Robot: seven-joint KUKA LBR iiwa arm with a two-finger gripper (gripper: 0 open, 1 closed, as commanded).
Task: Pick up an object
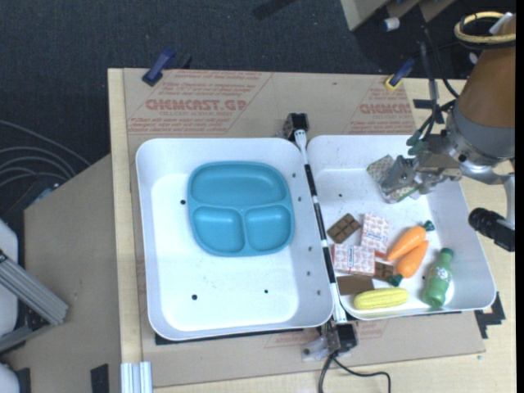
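Note:
My gripper (407,181) hangs over the upper part of the right bin (471,244), reaching in from the right. A grey speckled object (381,170) sits right against its left side; whether it is gripped is unclear. Below lie a brown chocolate bar (344,228), two red-and-white cracker packets (375,229), two orange carrots (408,249), a green bottle (438,278), a yellow corn cob (379,299) and a dark brown block (354,283).
The left bin (164,285) holds a blue three-compartment plate (240,207). A black divider (309,191) runs between the bins. The arm's orange band (495,80) rises at the right edge. Blue clips sit on the board's far corners.

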